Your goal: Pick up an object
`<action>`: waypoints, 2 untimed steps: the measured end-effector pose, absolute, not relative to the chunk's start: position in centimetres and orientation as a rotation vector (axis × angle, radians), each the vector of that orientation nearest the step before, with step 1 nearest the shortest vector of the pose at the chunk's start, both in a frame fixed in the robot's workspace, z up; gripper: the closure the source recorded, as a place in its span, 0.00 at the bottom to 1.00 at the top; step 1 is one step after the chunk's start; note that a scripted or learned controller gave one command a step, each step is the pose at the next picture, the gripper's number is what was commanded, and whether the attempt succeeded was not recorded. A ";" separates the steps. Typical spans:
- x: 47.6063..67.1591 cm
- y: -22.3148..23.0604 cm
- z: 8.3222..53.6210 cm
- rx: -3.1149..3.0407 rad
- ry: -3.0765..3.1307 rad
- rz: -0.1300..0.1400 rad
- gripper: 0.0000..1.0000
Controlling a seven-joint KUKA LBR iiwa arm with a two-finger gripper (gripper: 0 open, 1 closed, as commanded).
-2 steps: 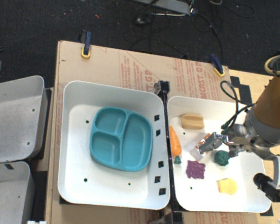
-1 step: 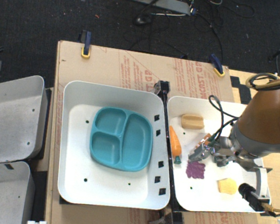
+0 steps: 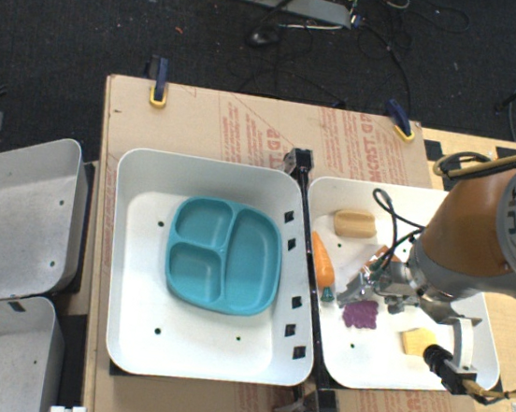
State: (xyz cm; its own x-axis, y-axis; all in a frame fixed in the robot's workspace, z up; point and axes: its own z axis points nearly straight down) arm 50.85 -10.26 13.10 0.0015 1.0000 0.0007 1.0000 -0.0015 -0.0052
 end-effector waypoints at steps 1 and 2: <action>51.0 -10.2 14.4 -2.224 -2.218 0.000 1.00; 51.4 -11.2 20.0 -2.224 -2.226 -0.005 1.00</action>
State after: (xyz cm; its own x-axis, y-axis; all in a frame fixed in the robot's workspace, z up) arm 51.43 -11.19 20.02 -0.0009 1.0000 -0.0018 1.0000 0.0009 0.0060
